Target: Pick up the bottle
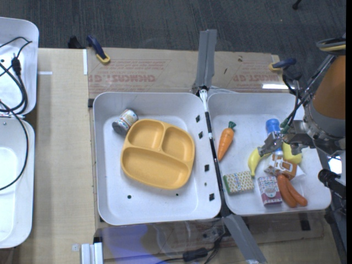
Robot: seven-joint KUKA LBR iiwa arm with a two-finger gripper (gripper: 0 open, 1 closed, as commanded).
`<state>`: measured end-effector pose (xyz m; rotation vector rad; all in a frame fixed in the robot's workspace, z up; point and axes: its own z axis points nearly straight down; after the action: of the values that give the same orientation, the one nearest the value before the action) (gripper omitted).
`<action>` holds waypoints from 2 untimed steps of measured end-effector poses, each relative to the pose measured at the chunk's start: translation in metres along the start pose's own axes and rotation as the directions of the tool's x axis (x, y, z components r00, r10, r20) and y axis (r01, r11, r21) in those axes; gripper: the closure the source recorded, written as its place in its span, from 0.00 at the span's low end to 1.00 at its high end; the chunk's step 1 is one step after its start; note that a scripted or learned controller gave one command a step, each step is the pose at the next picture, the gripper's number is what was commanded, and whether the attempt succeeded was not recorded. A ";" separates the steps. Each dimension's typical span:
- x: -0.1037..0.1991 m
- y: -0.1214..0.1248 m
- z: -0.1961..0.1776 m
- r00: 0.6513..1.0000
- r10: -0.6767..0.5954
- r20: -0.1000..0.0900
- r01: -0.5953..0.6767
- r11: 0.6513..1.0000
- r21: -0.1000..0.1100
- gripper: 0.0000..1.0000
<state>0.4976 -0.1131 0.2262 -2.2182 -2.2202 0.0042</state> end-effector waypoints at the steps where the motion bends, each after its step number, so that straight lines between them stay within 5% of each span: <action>1: -0.028 0.099 0.078 0.986 0.166 0.001 -0.166 0.986 -0.001 0.00; 2: -0.055 0.113 0.133 0.981 0.195 -0.009 -0.195 0.981 -0.004 0.00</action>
<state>0.6106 -0.1676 0.0926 -2.4233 -1.9902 -0.0097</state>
